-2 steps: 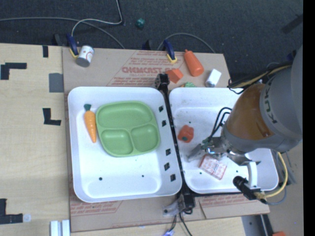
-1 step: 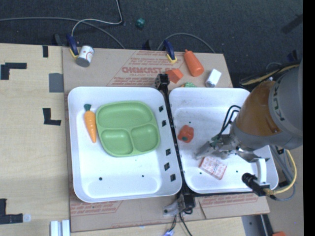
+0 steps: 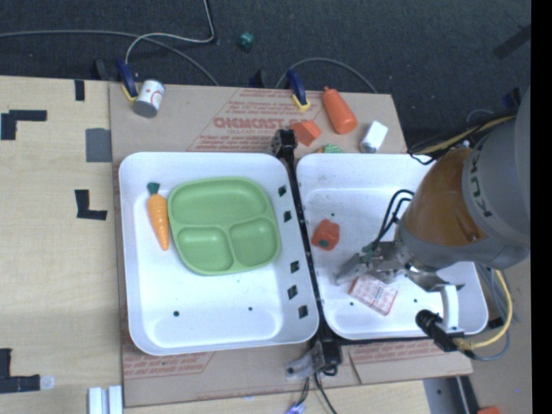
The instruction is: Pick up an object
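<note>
Claw (image 3: 366, 261) sits low in the right bin (image 3: 345, 175), metal fingers pointing toward the divider; from where I stand the tips are a grey tangle and I cannot tell how far apart they are, nor whether anything is between them. Just beside and below the tips lies a flat white packet with red print (image 3: 374, 294), touching or nearly touching the claw, likeliest target by my reading. A small orange-red object (image 3: 325, 235) rests up and to the left, near the divider, apart from the claw. The arm's orange band (image 3: 440, 201) and grey body hang over the bin's right half, black cable looping alongside. Left bin (image 3: 138, 257) holds a green divided plate (image 3: 224, 224) and a toy carrot (image 3: 158, 218) against the plate's left edge. On the cardboard past the bins: an orange bottle-shaped toy (image 3: 339, 110), a white block (image 3: 374, 135), a small can (image 3: 149, 97). Risk as I judge it: the packet is thin and flat on the bin floor, so fingers may close above it and come up empty, or push it sideways; the dangling cable could snag on the bin rim
</note>
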{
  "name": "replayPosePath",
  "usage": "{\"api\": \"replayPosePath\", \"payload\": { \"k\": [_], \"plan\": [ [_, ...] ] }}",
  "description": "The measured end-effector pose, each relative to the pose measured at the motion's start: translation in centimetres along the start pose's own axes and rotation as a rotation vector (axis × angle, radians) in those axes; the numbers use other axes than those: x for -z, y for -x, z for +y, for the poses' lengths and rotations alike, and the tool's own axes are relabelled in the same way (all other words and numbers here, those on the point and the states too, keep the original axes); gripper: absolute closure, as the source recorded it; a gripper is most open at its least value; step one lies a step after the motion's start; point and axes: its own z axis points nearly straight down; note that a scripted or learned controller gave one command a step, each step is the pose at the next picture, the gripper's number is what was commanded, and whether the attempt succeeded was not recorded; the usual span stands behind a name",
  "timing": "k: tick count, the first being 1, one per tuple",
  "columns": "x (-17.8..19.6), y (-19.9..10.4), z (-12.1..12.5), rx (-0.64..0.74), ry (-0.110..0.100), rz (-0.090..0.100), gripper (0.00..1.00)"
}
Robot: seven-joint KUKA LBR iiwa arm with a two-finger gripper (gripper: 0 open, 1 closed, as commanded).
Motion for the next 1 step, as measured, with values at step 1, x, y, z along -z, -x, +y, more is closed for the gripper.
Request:
{"api": "replayPosePath", "payload": {
  "k": [1],
  "plan": [
    [0.99, -0.04, 0.04, 0.000, -0.001, 0.002, 1.00]
  ]
}}
